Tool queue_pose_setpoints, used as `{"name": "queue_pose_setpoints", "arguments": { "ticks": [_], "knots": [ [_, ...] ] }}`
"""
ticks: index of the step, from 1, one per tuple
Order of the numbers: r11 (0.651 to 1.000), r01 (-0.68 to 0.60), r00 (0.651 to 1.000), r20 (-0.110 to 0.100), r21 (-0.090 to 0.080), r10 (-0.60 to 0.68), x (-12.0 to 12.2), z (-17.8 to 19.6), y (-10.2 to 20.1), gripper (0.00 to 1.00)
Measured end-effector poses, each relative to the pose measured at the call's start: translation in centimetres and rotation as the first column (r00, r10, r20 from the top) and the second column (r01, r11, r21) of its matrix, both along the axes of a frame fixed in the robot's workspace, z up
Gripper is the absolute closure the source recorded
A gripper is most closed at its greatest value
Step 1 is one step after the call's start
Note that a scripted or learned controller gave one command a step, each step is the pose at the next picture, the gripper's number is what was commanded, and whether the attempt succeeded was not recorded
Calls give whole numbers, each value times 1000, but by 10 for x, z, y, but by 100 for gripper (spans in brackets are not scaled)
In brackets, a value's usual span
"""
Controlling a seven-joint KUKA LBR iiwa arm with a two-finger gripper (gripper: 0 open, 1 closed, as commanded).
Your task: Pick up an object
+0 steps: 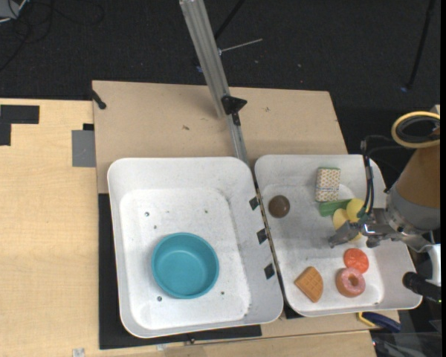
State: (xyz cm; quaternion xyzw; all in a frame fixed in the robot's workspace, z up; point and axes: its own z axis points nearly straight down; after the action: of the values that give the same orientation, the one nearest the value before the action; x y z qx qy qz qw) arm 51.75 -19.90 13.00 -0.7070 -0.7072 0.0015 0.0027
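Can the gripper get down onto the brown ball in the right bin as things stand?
Probably yes. The brown ball sits alone on bare floor of the right bin, near its left wall; the gripper is over the same bin with open floor between.

L bin [126, 177]: blue bowl [184, 265] near-centre. R bin [282, 171]: brown ball [279, 206] left, patterned block [327, 184] far, green/yellow toy [343, 210] beside gripper [349, 233], red piece [356, 259], pink donut [350, 282], orange cracker [309, 283] near edge.

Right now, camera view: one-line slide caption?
Gripper low in right bin among toy foods; blue bowl sits in left bin.
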Motion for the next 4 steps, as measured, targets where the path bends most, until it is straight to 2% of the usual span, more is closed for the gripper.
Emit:
{"name": "queue_pose_setpoints", "arguments": {
  "ticks": [1,2,3,4],
  "knots": [
    [1000,0,1000,6,-2,0,0,-39,0,0],
    [1000,2,1000,9,-4,-1,1,-27,-1,100],
    [1000,0,1000,9,-3,0,4,15,1,100],
    [1000,1,1000,10,-3,-1,3,76,-5,100]
  ]
}}
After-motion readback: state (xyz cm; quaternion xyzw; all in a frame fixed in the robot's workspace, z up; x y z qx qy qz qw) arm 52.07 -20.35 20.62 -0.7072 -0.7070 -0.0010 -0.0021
